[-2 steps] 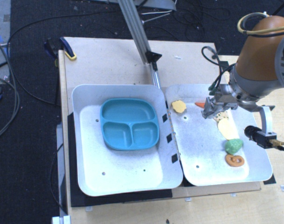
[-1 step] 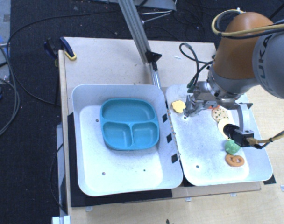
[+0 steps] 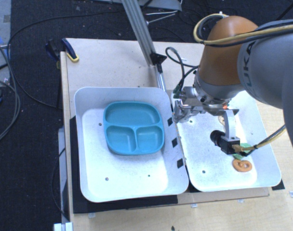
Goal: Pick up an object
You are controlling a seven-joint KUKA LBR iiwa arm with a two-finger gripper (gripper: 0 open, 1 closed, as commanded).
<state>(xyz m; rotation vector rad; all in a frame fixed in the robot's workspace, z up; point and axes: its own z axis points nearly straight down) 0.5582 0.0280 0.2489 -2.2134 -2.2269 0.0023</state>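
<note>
Just one camera here, fixed above the pale wooden bench (image 3: 113,61) and tilted down at a slant. It sits far enough back that the shallow white plastic left bin (image 3: 127,177) and right bin (image 3: 209,172) both fit in frame; the grey-and-orange arm (image 3: 272,71) pokes in from the right.

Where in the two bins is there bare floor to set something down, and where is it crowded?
Left bin: the wide strip between the blue tray and the front wall. Right bin: the front-left patch between its left wall and the orange ring. Crowded: its back, under the arm and hand.
</note>
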